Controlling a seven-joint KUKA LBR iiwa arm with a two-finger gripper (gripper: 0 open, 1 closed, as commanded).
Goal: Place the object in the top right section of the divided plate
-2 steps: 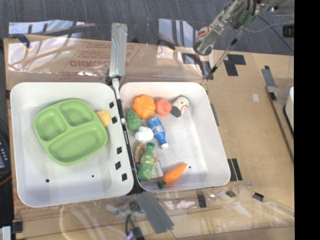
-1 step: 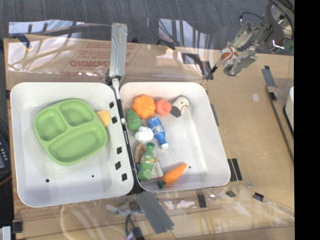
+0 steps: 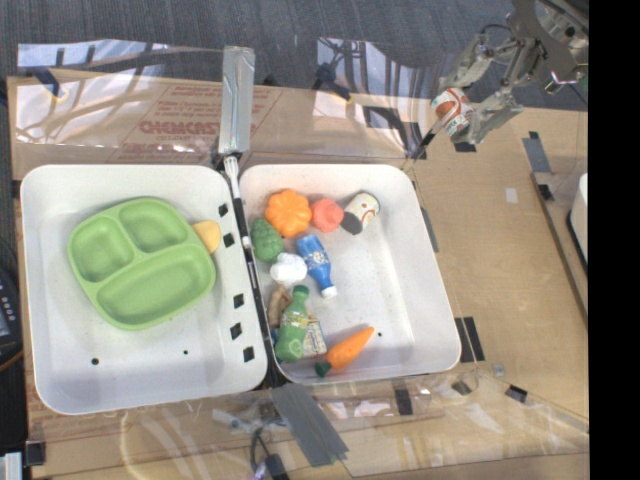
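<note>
A green divided plate [image 3: 100, 288] lies in the left white bin [image 3: 60, 368]; its top right section [image 3: 152, 226] has nothing in it. My gripper [image 3: 462, 116] hangs high at the upper right, beyond the far right corner of the right bin [image 3: 420, 308] and well away from the plate. A small white and red-orange cylinder [image 3: 450, 104] sits between its fingers at the tip, lifted off the bench.
A yellow piece [image 3: 207, 234] lies against the plate's right rim. The right bin holds an orange pumpkin [image 3: 288, 211], a pink ball [image 3: 327, 214], a brown-and-white can [image 3: 360, 211], a blue bottle [image 3: 316, 263], a green bottle [image 3: 293, 333], a carrot [image 3: 348, 350] and other toys.
</note>
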